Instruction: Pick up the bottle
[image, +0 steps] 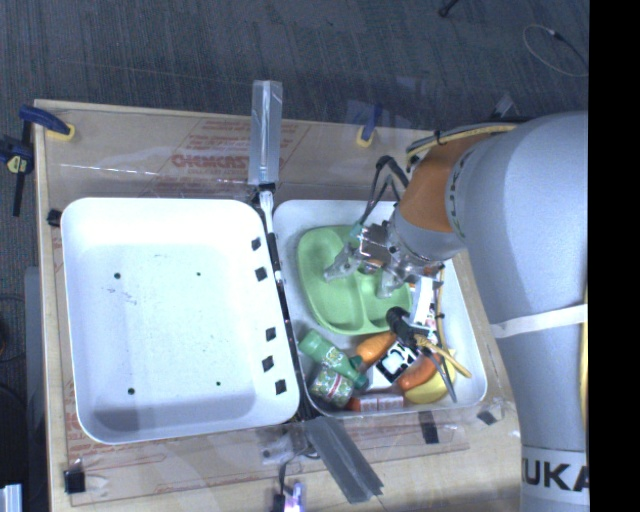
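Occlusions and cut-offs, right bin

The gripper (375, 262) fingertips are too small and blurred to resolve against the green plate (335, 290) beneath them. The arm (520, 230) covers the bin's right rim behind the fingers and is cut off by the lower edge.

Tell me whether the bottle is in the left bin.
No. The bottle lies in the right bin, by its near-left corner, beside the plate.

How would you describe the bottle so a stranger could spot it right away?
Look in the right bin, the one with the clutter. At its lower left corner, below the green plate, lies the bottle. It is green with a patterned label, unlike the orange carrot beside it.
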